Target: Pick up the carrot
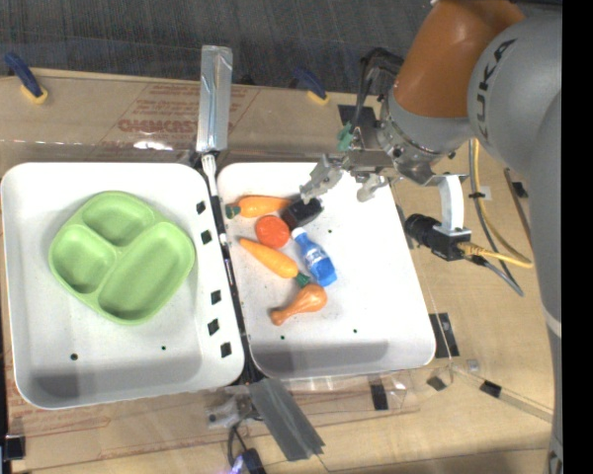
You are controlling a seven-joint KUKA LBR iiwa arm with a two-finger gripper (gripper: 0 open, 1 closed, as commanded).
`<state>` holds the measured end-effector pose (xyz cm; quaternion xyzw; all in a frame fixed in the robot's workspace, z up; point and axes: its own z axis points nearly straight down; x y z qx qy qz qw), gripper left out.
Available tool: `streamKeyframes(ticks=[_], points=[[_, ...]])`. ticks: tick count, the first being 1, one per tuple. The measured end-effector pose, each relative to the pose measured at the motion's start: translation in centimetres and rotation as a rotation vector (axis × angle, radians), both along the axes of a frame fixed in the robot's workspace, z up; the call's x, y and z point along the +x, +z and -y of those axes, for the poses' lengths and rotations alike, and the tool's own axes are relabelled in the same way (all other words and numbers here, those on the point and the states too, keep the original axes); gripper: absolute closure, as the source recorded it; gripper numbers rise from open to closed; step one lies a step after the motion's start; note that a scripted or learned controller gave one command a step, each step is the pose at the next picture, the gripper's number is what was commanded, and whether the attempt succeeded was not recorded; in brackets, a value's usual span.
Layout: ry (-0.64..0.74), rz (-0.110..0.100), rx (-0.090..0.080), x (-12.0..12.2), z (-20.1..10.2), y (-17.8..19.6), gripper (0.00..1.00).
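Observation:
An orange carrot (260, 205) with a green stub lies at the back left of the right bin (376, 304), pointing left to right. A second long orange vegetable (268, 257) lies slantwise a little nearer the front. My gripper (334, 199) hangs over the back of the right bin, open, with nothing between its fingers. Its dark left fingertip (302, 210) sits right at the carrot's right end; whether it touches is unclear. The other finger (369, 188) stands apart to the right over bare bin floor.
A red-orange round item (273, 231), a blue bottle (316, 259) and an orange drumstick-shaped toy (301, 302) crowd the right bin's left half. A green divided plate (122, 255) fills the left bin (40, 363). A ridge (222, 275) divides the bins.

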<state>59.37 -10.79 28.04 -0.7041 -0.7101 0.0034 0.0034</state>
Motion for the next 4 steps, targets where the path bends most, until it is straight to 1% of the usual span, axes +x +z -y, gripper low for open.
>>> streamKeyframes(ticks=[1, 2, 3, 4], points=[[0.012, -0.003, 0.001, 1.9, 1.6, -14.6, 0.00], [-0.014, 0.002, 0.000, 1.6, -1.0, -19.2, 0.00], [0.267, 0.003, 0.004, -6.6, -1.4, -19.2, 0.00], [0.512, 0.006, 0.003, 3.7, 2.4, -12.3, 0.00]])
